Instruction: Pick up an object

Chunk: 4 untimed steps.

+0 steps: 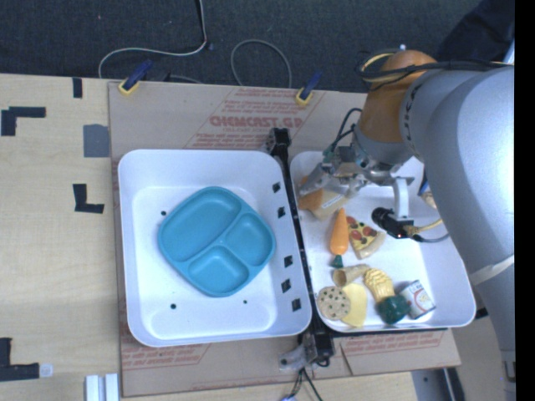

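Two shallow white bins sit side by side on the counter. The left bin holds a blue divided plate, lying flat near the bin's middle, three compartments, nothing in them.

The right bin has the toy food. An orange carrot lies roughly upright in frame at the bin's centre, with a pizza slice just beside it on the right, touching or nearly so. Along the near edge: a round cookie, a pale yellow piece against it, a corn cob, a dark green item (broccoli maybe, too small to tell) and a small white carton with red print. A tan bread-like piece lies at the far left of that bin.

The grey arm comes in from the right, orange band above the wrist. The end effector is down at the far-left part of the right bin, just beside the bread-like piece; whether it is open, closed or gripping anything — cannot tell, the wrist hardware clutters that spot. A black cable hangs over the bin near the pizza slice.
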Each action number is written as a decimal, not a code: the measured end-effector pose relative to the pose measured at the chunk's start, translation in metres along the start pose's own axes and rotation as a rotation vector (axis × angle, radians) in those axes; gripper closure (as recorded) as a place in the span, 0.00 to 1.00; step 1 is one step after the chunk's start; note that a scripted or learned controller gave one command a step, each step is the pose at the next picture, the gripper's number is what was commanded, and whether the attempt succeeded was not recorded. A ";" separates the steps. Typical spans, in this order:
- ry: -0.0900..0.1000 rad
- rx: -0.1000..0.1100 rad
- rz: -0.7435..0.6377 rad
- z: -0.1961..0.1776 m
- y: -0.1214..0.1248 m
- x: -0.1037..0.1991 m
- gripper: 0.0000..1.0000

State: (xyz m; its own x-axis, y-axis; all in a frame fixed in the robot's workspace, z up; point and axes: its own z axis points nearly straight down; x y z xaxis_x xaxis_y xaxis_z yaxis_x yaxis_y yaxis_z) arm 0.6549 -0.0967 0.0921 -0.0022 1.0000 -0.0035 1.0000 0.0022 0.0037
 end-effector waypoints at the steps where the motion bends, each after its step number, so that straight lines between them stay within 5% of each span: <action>1: -0.001 0.007 -0.001 0.007 0.013 0.000 0.00; 4: 0.001 0.001 0.001 0.006 0.004 -0.001 0.00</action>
State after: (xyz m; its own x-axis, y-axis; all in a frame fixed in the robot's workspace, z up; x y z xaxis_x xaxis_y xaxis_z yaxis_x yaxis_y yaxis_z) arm 0.6593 -0.0978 0.0858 -0.0014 1.0000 -0.0026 1.0000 0.0014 0.0026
